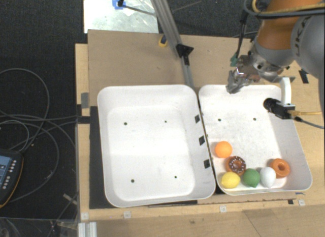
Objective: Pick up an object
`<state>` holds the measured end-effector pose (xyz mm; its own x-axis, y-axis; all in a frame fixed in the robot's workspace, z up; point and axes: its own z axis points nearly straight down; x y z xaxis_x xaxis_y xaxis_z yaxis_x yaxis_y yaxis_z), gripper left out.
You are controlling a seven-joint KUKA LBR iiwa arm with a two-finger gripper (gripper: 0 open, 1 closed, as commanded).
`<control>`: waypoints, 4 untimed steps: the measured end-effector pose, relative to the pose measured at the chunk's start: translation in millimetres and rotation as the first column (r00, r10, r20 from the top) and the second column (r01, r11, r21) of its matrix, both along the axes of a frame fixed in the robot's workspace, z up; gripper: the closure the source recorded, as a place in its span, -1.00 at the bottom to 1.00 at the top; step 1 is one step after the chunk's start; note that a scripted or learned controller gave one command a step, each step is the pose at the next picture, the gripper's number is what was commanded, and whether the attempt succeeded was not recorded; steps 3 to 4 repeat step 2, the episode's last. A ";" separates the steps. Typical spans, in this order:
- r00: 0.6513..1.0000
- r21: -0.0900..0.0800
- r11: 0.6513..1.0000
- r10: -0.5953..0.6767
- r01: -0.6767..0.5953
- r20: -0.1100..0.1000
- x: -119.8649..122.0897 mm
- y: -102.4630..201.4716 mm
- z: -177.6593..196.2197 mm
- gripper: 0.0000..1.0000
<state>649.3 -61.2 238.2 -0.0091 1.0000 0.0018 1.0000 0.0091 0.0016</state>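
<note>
Several small objects lie along the near edge of the right bin [244,124]: an orange ball [223,149], a brown sprinkled donut [236,165], a yellow lemon [230,180], a green ball [251,178], a white egg-like ball [267,176] and an orange ring [280,167]. My gripper [234,86] hangs over the far edge of the right bin, well behind and above these objects. Nothing shows between its fingers.
The left bin [152,144] stands beside the right one, joined by black clips. A grey pole [170,22] slants across the back of the bench. A black and white fitting [280,104] sits at the right bin's right rim. Cables lie on the floor at left.
</note>
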 end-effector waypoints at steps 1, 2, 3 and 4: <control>1.000 0.001 1.000 0.002 -0.002 -0.002 -23.0 59.8 0.7 1.00; 1.000 0.001 1.000 0.002 -0.002 -0.002 -36.6 114.7 2.3 1.00; 1.000 0.001 1.000 0.002 -0.002 -0.002 -36.6 114.7 2.3 1.00; 1.000 0.001 1.000 0.002 -0.002 -0.002 -36.6 114.7 2.3 1.00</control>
